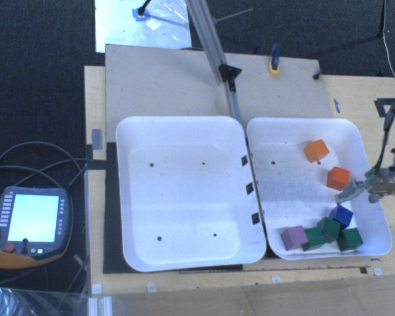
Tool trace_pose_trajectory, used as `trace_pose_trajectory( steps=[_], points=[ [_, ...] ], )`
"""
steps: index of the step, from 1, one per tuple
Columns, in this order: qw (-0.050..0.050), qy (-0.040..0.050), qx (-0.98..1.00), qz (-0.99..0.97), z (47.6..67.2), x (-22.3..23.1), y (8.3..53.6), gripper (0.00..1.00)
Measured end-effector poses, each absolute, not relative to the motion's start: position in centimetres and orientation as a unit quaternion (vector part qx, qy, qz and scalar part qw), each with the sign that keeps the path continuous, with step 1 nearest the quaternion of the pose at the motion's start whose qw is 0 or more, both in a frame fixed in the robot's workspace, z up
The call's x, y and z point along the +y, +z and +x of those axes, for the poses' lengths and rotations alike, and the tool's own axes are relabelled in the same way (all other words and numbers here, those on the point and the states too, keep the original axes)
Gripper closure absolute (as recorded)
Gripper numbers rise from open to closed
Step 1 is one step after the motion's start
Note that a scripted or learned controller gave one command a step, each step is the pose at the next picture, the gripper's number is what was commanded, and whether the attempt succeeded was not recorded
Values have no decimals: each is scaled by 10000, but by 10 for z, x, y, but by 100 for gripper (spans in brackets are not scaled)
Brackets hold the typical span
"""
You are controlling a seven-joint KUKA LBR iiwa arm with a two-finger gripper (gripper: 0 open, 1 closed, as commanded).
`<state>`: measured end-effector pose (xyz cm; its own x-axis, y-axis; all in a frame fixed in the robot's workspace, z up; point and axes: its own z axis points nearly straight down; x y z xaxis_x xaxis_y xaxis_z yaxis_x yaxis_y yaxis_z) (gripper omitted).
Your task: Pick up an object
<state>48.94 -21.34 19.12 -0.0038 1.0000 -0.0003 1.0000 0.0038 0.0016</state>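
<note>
The right bin point(276, 170) holds several small blocks. An orange block point(316, 151) lies toward its back, and a second orange block point(338, 177) sits just in front of it. Along the front right corner cluster a blue block point(341, 214), three green blocks point(328, 228) and a purple block point(293, 237). My gripper point(353, 189) reaches in over the bin's right rim, low, right beside the second orange block and just above the blue one. Nothing visibly sits in it.
The left bin point(184, 189) lies beside the right one, with black clips point(250, 188) along the shared rim. A slanted metal pole point(207, 31) crosses the back of the bench. A teach pendant point(29, 226) rests off the bench at left.
</note>
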Motion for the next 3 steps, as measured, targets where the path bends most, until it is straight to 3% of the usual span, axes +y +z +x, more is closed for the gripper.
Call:
trace_pose_trajectory(
  steps=[1,2,3],
  points=[
    [8,8,7082,7060,490,-213,191,0],
    [-17,-7,7078,7064,488,-212,129,0],
    [24,1,7079,7063,489,-213,90,0]
  ],
)
